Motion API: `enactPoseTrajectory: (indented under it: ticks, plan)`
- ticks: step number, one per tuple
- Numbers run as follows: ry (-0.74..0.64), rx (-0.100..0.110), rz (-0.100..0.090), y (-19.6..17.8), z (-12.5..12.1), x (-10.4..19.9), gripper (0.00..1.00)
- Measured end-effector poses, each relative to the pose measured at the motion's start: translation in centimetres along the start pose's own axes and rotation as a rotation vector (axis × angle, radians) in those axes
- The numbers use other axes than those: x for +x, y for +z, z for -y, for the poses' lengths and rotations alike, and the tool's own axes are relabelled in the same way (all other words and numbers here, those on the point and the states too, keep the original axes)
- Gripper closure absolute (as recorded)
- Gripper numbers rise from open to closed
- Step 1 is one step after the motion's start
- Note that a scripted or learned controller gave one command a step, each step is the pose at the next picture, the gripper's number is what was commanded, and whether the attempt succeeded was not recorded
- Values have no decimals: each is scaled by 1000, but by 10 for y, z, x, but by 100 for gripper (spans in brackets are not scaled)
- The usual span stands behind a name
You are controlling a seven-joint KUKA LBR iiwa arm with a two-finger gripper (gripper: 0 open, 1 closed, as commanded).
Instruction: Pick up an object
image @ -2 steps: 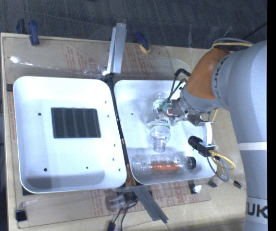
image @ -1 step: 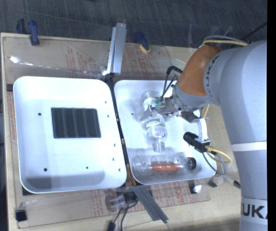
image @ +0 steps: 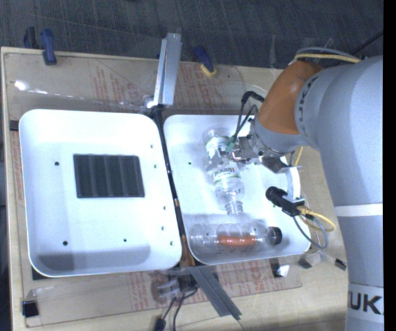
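Note:
In the right bin [image: 281, 250] a small clear plastic bottle [image: 224, 174] with a white label lies lengthwise near the middle. Along that bin's front wall lies a larger clear bottle [image: 229, 237] with an orange band inside and a black cap at its right end. My gripper [image: 241, 150] is low over the right bin, against the upper right side of the small bottle. The wrist and its cables hide how the gripper meets the bottle. A dark grey ribbed rectangular block [image: 108, 176] rests flat in the left bin [image: 46, 240].
The grey arm with its orange band [image: 284, 105] covers the right bin's right side. A black cable plug [image: 281, 198] with yellow wires hangs beside that wall. A metal divider bar [image: 167, 67] stands at the back between the bins. Blue clamps [image: 46, 43] hold the bench's rear edge.

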State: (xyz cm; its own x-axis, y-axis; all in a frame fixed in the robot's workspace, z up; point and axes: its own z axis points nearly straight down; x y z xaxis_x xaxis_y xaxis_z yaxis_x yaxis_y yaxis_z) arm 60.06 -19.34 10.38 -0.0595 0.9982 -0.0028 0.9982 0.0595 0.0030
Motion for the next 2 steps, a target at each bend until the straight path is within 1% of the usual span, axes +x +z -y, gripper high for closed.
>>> enactPoseTrajectory:
  ticks: [1,2]
  plan:
    - [-53,2,-2,-116,-40,-19,100]
    - [-53,3,-2,-116,-39,-19,0]
